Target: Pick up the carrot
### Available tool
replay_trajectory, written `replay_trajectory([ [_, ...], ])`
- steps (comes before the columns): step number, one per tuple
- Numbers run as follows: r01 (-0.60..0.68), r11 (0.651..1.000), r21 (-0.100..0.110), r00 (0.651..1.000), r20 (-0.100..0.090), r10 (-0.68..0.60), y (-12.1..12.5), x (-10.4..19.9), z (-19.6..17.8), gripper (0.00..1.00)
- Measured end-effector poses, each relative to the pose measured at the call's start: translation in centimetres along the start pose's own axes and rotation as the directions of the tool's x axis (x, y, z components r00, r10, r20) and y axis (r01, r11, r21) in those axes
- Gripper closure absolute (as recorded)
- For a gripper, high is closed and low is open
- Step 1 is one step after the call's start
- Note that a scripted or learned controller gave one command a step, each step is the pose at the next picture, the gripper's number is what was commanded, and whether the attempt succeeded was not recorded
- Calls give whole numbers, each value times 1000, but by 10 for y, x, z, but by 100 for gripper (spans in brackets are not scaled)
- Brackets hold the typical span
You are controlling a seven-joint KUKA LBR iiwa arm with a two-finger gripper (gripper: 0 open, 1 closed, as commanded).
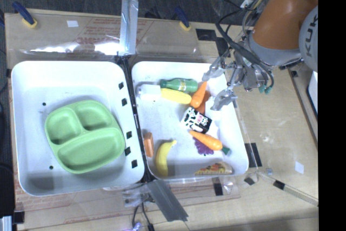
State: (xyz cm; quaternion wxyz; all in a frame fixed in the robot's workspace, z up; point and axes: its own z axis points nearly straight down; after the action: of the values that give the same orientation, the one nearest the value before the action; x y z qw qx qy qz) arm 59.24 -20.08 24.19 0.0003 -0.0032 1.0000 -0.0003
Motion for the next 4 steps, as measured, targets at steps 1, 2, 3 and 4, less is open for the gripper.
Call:
replay_trajectory([
  [1,313,950,-2,950,-1,-313,-7,5,151,0],
  [2,377,926,-1,926,2,-377,-7,81,149,0],
  [3,253,967,-2,967,2,-253,22,26,150,0],
  [4,260,966,0,966,3,-260,23,24,139,100],
])
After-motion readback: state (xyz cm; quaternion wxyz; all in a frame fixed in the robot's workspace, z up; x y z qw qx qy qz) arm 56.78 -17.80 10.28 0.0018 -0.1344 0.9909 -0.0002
